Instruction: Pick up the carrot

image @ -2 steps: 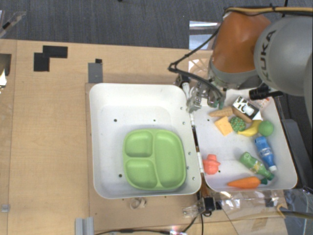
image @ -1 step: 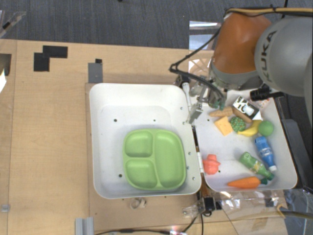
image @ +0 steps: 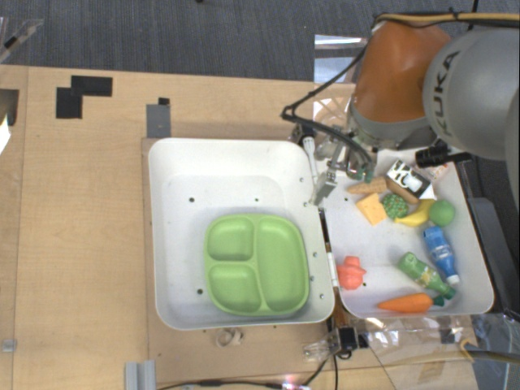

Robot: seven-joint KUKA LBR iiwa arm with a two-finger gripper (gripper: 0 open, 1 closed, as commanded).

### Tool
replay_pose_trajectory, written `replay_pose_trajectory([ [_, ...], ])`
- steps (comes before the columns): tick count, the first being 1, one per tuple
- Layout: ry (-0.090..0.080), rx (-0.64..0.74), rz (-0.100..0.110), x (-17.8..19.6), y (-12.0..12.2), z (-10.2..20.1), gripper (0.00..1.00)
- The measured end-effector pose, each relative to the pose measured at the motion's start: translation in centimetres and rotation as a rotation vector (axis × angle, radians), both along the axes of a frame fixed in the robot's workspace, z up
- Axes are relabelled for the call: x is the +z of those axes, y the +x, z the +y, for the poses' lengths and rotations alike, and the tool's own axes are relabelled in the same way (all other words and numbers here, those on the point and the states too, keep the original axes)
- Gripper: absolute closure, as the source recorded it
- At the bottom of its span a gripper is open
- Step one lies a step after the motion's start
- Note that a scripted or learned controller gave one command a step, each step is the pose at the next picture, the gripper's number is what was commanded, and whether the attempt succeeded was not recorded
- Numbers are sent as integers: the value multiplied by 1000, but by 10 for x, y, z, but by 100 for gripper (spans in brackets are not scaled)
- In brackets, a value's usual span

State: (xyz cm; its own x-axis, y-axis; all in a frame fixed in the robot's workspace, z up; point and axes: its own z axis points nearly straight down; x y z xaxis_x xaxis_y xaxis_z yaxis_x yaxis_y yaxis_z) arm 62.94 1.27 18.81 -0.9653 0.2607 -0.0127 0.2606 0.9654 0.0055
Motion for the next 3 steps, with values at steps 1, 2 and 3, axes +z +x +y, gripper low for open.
replay_pose_trajectory([
  [1,0,0,0,0,0,0,0],
  [2,0,0,0,0,0,0,0],
  [3,0,0,0,0,0,0,0],
])
